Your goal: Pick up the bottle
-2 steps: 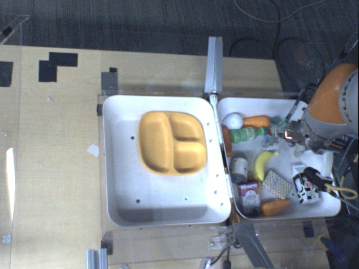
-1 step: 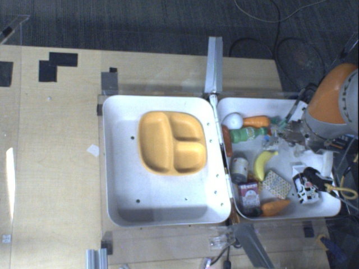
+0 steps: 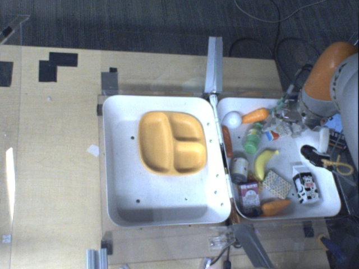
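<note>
One green plastic bottle [image 3: 252, 138], rounded, beside curved yellow banana [image 3: 262, 163].

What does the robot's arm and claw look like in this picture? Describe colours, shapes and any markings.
The arm is a thick, rounded grey tube with a bright orange band near the wrist. At its end sits a small claw of dark and metallic parts, too cluttered to make out in detail. No markings are legible.

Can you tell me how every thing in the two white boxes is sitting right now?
Yellow tray: flat in the left bin, right way up.
Green bottle: lying in the right bin, not lifted.
Banana: lying down.
Can: standing upright.
White ball: resting near the top corner.
End effector: over the right bin, near the bottle.
</note>
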Controlling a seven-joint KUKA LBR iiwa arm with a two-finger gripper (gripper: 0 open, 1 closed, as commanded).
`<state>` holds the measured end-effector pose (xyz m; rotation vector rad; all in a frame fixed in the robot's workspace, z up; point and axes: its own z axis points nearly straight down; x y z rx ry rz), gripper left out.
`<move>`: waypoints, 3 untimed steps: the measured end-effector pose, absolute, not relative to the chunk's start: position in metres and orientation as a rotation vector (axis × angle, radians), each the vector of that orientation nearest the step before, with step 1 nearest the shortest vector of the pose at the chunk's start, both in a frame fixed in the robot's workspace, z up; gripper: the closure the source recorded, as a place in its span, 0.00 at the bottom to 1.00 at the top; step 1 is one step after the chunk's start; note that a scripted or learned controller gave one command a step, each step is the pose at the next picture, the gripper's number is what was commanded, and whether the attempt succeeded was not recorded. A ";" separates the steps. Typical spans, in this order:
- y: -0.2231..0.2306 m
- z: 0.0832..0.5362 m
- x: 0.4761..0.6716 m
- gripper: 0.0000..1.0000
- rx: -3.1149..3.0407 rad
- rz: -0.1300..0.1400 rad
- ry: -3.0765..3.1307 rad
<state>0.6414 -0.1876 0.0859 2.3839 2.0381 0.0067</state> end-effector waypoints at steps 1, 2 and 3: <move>-0.112 0.087 0.635 0.00 2.588 0.011 1.775; -0.090 0.088 0.592 0.00 2.662 0.013 1.659; -0.089 0.099 0.595 1.00 2.658 0.021 1.662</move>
